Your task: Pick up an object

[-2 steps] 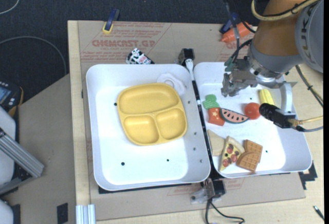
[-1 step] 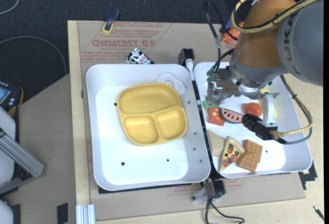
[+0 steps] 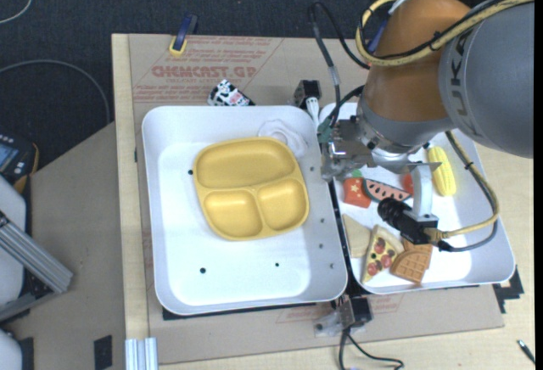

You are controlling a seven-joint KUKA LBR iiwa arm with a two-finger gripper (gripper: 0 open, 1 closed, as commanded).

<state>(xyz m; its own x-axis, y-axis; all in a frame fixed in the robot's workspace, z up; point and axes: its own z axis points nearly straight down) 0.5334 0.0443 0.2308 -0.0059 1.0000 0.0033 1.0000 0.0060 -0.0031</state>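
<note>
Toy food, right bin: red block, watermelon slice, corn cob, pizza slice, waffle. Gripper sits over the bin's left edge, just above the red block; whether it is open or closed I cannot tell. I judge a straight descent onto the block, clear of the dividing rim, the best approach.
</note>
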